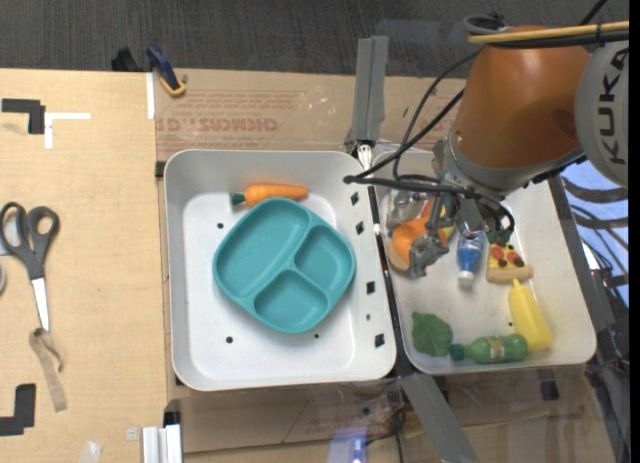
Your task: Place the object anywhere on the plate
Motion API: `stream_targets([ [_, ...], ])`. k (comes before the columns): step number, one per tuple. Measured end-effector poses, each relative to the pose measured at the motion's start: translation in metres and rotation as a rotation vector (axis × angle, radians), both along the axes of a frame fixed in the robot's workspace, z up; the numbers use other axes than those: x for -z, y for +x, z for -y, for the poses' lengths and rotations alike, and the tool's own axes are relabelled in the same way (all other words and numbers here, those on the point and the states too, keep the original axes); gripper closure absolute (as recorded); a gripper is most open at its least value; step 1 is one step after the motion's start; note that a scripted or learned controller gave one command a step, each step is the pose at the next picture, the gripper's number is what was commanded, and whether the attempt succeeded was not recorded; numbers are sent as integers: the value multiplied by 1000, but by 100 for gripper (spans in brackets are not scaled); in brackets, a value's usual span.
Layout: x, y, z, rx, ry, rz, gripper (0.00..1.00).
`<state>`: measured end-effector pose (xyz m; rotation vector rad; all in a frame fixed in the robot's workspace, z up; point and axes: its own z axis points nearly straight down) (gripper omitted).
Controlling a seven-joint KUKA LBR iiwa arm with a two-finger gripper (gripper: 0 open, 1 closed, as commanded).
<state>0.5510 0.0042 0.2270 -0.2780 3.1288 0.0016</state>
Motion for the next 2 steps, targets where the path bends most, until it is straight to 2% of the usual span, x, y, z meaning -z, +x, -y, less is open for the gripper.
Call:
stream_targets([
  [1,-38,-39,-71,-214,0,2,100],
  [2,22,-37,-119,-529,0,0,100],
])
